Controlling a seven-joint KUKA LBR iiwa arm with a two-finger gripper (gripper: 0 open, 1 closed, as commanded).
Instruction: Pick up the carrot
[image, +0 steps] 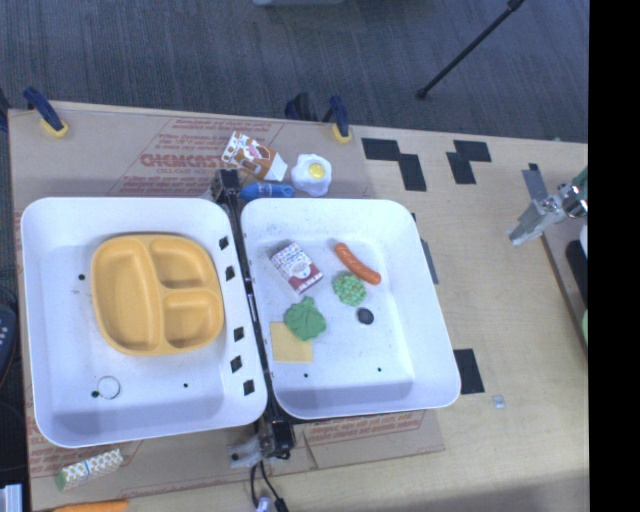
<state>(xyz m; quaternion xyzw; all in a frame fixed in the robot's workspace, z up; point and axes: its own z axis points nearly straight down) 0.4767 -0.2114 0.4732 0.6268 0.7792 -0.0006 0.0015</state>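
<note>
Carrot (357, 263): lay in the right bin (425, 300), upper middle, just above the broccoli (349, 290). Gripper (535, 220): well apart, at the bench's right edge; grip state could not be told.

Robot gripper (535, 215) at far right, well apart from right bin (425, 300) & above bench, metal end angled down-left toward bin.

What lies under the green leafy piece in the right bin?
The leafy green piece overlaps the top edge of a yellow cheese slice. The slice's covered part is hidden, as is anything else beneath the leaf.
</note>
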